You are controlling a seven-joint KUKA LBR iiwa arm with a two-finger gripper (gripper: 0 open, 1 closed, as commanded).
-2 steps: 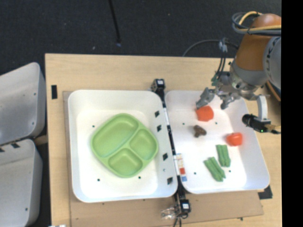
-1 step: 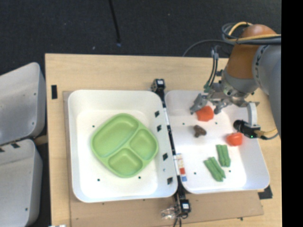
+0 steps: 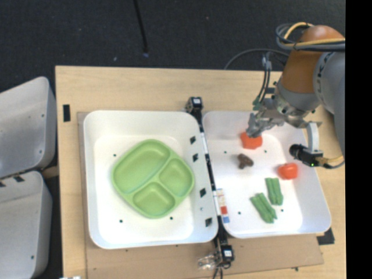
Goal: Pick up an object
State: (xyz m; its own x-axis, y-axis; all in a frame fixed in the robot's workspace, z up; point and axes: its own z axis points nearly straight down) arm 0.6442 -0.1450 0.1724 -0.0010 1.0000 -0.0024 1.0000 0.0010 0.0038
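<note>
The gripper's (image 3: 256,129) fingers (image 3: 254,127) reach down onto an orange block (image 3: 251,141); whether they pinch it I cannot tell. Far left lies a green plate (image 3: 153,178); below-right, brown lump (image 3: 244,161), green beans (image 3: 267,199), orange piece (image 3: 288,171).

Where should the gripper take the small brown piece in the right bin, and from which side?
Probably from straight above, closing across the middle of the brown piece. It is a small lump lying alone on the right bin floor, apart from the orange block under the gripper, so there is space around it.
</note>
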